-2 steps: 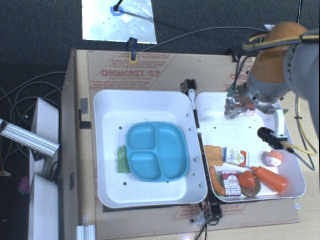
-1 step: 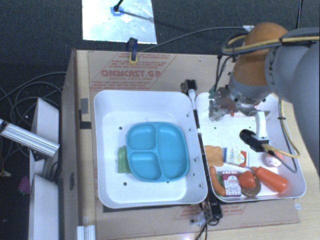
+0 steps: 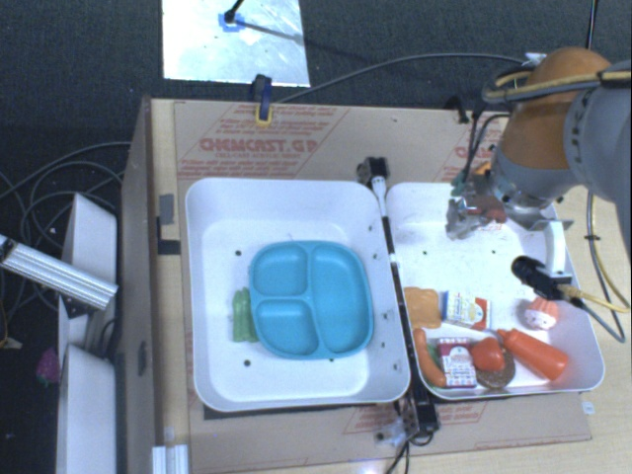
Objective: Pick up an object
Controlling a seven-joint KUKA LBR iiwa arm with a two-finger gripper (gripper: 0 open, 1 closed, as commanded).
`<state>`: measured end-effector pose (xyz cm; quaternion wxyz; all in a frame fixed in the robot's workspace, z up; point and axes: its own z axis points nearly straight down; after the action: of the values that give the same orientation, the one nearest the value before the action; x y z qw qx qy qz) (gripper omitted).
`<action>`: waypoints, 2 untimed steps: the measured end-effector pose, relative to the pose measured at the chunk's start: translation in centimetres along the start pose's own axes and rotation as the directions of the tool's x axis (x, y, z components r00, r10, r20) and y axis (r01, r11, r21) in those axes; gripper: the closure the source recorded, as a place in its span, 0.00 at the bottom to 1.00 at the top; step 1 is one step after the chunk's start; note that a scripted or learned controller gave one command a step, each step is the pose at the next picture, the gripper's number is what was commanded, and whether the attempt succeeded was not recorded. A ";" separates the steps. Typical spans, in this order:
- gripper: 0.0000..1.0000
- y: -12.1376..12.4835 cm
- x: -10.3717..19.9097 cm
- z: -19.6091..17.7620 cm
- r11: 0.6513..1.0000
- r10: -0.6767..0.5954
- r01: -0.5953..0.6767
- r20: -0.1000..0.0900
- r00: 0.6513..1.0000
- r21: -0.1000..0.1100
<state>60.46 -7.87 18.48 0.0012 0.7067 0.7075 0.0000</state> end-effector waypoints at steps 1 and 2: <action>1.00 -1.5 5.1 0.0 1.000 -0.003 0.003 -0.002 1.000 0.000; 1.00 2.6 10.0 0.0 1.000 -0.004 0.004 -0.003 1.000 0.000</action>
<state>63.00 2.13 18.45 0.0002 0.7052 0.7090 0.0011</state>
